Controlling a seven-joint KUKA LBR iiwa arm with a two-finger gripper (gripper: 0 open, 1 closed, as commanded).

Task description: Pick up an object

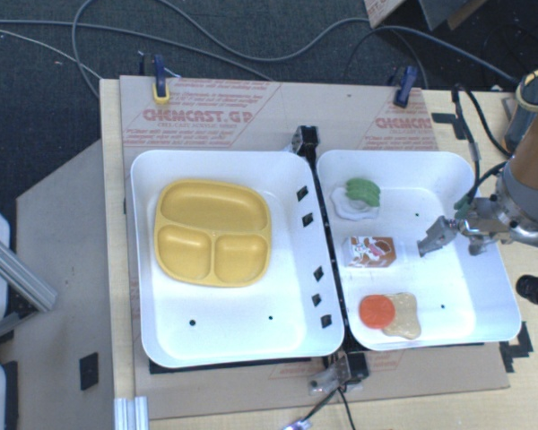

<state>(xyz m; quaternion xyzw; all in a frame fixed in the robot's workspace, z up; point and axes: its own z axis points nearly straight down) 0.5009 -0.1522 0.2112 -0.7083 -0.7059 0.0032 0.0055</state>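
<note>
The right bin (484,294) holds three small objects along its left side. A green and white piece (360,194) lies at the back, a brown and white packet (370,251) in the middle, and an orange disc on a tan piece (388,313) at the front. My gripper (458,239) hovers over the right part of this bin, to the right of the packet. Its two fingers stand apart with nothing between them.
The left bin (251,330) bears a yellow divided plate (213,231). A black divider with clips (316,240) runs between the bins. Clamps sit on the bench's back edge, and cables trail behind it.
</note>
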